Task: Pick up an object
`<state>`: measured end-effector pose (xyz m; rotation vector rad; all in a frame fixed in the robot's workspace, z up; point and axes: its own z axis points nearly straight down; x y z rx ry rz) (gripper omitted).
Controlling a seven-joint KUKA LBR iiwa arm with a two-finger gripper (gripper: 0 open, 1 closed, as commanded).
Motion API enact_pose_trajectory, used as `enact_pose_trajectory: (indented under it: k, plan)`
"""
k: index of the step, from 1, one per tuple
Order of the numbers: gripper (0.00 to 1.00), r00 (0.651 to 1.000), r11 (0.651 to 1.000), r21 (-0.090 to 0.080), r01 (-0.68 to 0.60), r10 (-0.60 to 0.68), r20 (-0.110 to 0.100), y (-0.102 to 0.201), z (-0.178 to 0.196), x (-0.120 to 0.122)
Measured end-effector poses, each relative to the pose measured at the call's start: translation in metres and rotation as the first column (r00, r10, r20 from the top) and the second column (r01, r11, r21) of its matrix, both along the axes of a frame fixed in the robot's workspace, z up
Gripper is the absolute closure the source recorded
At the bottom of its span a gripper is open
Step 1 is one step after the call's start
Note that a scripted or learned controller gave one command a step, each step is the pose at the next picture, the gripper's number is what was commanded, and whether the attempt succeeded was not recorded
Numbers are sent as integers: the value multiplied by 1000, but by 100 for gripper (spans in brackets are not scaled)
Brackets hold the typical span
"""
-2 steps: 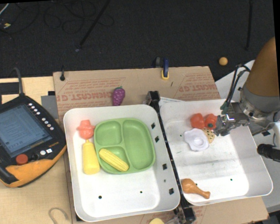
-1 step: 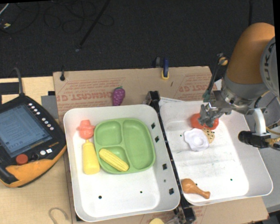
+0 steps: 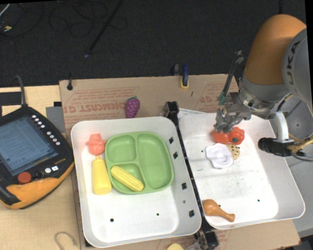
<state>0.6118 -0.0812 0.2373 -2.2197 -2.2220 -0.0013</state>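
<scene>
The single camera sat fixed above the worktop [image 3: 35, 233], looking down at a slant on both shallow white plastic bins [image 3: 132, 226], from moderately close, the grey arm [image 3: 280, 58] entering from its right.

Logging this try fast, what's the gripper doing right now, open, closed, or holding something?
Gripper: down in the right bin, right over the orange-red toy; whether it grips it cannot be told.

Orange-red toy [image 3: 228, 136] — right bin
</scene>
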Motion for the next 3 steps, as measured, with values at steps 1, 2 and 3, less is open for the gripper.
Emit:
enact_pose_trajectory:
  k: [1, 2, 3]
  plan:
    - [100, 1000, 1000, -1, -2, 2, -1, -2, -3, 3]
    - [100, 1000, 1000, -1, 2, -2, -3, 5, -2, -4]
    - [100, 1000, 1000, -1, 0, 0, -4, 8, -15, 0]
